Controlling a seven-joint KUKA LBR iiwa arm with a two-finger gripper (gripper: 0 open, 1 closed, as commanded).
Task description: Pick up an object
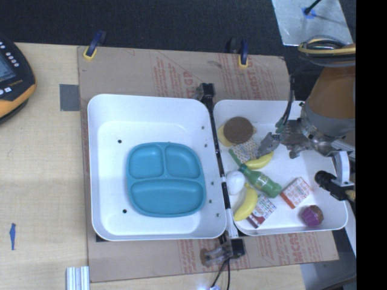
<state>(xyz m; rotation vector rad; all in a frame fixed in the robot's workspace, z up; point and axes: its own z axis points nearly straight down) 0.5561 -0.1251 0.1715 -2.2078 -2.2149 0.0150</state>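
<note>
Nearest the camera, at the near edge of my right bin (pixel 338 225), lie a purple ball-like object (pixel 312 215), a small printed packet (pixel 262 210) and a yellow banana (pixel 245 205). Just beyond them sit a red and white carton (pixel 297 192), a green bottle (pixel 261 180) lying on its side, and a white egg-shaped thing (pixel 234 180) against the bin's left wall. A second, smaller banana (pixel 259 161) lies just past the bottle, touching a green patterned pouch (pixel 242 153). Farther still, a round brown disc (pixel 237 129) rests on something yellow near the far left corner.

My left bin (pixel 103 162) holds 1 blue divided plate (pixel 165 178) with 3 compartments, lying flat near its middle.

My claw (pixel 279 139) hangs over the right bin's far half, just to the right of the brown disc and just beyond the small banana. Nothing sits between my fingers, and whether they are spread or closed I cannot tell. My orange band (pixel 330 92) shows above the wrist at the right.

On the far left of the bench lies a yellow and black handheld pendant (pixel 13 77).
</note>
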